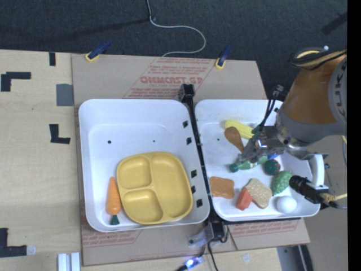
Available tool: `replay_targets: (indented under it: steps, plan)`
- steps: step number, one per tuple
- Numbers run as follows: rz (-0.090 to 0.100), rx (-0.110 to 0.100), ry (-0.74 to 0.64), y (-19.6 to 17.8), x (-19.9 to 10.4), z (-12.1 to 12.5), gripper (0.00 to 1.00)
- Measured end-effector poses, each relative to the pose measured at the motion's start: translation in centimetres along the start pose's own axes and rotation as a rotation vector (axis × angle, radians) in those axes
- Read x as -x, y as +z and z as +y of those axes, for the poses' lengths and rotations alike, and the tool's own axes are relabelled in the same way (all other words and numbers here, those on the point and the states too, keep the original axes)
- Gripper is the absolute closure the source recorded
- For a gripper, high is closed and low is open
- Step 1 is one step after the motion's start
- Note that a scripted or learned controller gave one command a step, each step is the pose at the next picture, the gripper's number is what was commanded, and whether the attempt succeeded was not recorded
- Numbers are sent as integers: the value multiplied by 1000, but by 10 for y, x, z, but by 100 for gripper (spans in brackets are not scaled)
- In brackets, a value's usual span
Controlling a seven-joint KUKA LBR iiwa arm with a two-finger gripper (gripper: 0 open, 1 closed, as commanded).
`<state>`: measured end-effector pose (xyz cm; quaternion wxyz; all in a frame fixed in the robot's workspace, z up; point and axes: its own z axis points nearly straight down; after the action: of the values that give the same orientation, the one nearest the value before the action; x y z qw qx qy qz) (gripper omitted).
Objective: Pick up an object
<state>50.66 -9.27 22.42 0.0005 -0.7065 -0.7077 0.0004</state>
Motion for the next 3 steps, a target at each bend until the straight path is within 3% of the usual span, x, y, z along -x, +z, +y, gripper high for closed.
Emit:
replay_targets:
  steps: [1,2,3]
  plan:
    - [0,0,-2,10,-5,47,100]
    - [-1,3,-3,-5,-19,101,100]
    - [0,0,-1,-9,-22,129,100]
